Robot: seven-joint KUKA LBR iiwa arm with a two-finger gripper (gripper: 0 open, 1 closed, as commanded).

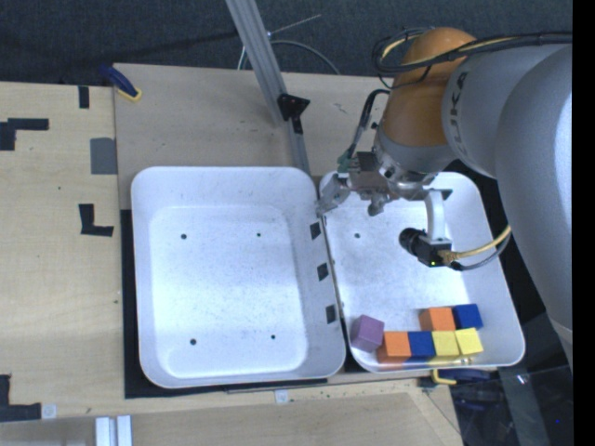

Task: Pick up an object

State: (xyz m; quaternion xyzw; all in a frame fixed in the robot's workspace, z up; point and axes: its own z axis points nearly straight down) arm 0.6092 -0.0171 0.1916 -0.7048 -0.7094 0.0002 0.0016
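Note:
Several small blocks lie along the front edge of the right bin [483,249]. A purple block [368,331] is at the left of the group, then an orange block [397,344], a blue block [420,344] and two yellow blocks [456,343]. Behind them sit another orange block [436,320] and another blue block [466,316]. My gripper [351,201] hangs over the back left part of the right bin, near the wall shared with the left bin. It is open, nothing is between its fingers, and it is well behind the blocks.
The left bin [223,268] lies beside the right one, with clips along the shared wall [321,272]. A slanted metal pole [265,54] rises behind the bins. The arm's grey body [530,128] covers the right bin's back right. A black sensor with a yellow cable [423,244] hangs off the wrist.

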